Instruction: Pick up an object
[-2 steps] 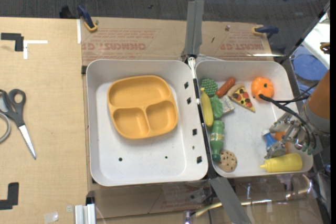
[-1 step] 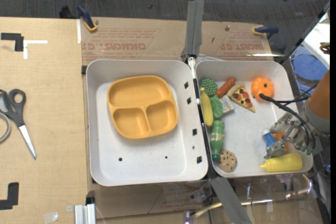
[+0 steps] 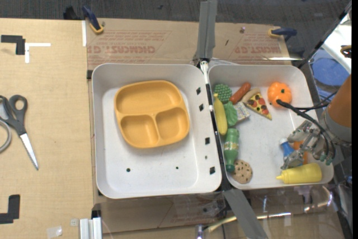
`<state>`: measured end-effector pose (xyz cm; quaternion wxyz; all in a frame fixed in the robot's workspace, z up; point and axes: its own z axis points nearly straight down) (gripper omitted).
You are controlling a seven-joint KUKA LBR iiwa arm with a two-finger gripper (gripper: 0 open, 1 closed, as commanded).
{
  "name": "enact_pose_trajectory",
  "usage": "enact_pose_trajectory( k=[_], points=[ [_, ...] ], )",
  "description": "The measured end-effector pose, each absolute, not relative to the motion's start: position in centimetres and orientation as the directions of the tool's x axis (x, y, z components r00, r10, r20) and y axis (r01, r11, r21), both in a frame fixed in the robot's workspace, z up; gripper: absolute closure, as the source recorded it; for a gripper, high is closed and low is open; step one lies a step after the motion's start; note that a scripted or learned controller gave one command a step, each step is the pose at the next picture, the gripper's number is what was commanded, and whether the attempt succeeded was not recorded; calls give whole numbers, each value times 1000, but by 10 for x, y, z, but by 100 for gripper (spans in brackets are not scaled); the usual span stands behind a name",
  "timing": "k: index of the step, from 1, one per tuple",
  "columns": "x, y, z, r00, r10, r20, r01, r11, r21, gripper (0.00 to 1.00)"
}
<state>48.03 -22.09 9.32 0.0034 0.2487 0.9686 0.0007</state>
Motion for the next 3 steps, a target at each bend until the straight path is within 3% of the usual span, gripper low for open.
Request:
enact_pose_trajectory(
  k=[1,2,3],
  points=[
    [482,-221,103,-878,479,-11,479,878,3,100],
    [479,-66,191,-842,539,-2,539,842,1,100],
    [486,-123,105,-863,505,-2,505,863,0,100]
  ],
)
